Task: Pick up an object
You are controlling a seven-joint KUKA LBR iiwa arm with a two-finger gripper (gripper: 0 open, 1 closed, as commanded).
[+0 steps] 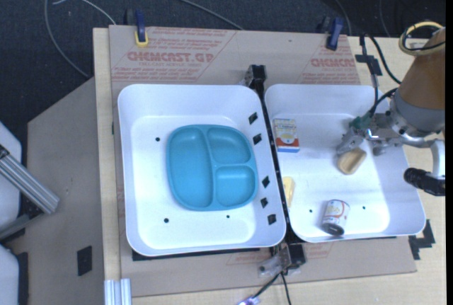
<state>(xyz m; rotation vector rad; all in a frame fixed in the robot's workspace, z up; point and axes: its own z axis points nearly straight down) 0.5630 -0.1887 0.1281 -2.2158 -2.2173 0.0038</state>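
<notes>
Gripper (354, 143) sits over the tan bread roll (352, 161) in the right bin (396, 222); its state is unclear.

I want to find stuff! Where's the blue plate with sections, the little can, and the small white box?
Blue divided plastic plate (211, 168): camera view, on its centre ridge.
Small metal can (334, 216): camera view, on its side wall.
Small white carton (286, 134): camera view, on its printed face.
</notes>
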